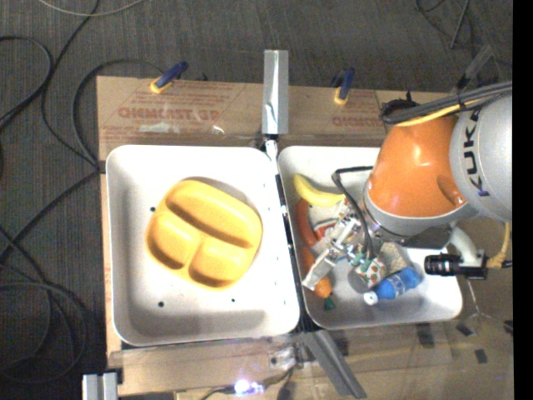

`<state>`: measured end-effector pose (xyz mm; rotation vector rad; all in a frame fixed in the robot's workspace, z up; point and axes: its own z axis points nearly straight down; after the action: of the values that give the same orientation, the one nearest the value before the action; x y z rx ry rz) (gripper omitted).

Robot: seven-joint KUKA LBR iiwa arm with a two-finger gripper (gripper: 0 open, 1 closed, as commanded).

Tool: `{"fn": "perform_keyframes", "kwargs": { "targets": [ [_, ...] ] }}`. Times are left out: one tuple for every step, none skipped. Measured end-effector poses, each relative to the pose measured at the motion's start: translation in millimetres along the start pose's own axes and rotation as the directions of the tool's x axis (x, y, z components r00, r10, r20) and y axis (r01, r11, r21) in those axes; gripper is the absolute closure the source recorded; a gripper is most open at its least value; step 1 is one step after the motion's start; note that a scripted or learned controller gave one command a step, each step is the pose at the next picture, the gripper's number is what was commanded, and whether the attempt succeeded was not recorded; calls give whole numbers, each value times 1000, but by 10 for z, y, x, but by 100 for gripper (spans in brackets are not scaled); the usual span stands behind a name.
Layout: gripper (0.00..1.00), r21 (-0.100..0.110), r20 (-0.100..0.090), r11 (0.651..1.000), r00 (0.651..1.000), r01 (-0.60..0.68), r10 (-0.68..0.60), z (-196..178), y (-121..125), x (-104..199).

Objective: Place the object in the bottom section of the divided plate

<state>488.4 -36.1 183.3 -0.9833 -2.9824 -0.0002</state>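
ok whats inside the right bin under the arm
In the right bin lie a yellow banana, an orange carrot-like piece, a blue bottle and small clutter beneath the pincer. The arm covers the bin's upper right, so anything there is hidden.

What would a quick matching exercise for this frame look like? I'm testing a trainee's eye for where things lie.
Things:
1. divided plate
2. banana
3. blue bottle
4. gripper

Places:
A. upper left part of the right bin
B. lower part of the right bin, right of the gripper
C. left bin
D. over the right bin's left side

Pairs: 1-C, 2-A, 3-B, 4-D
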Motion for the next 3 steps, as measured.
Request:
{"fn": "perform_keyframes", "kwargs": {
  "targets": [
    [0,0,0,1000,1000,0,0,0,0,0],
    [0,-1,0,1000,1000,-21,21,-102,431,-381],
    [0,-1,0,1000,1000,-22,22,-102,429,-382]
  ]
}}
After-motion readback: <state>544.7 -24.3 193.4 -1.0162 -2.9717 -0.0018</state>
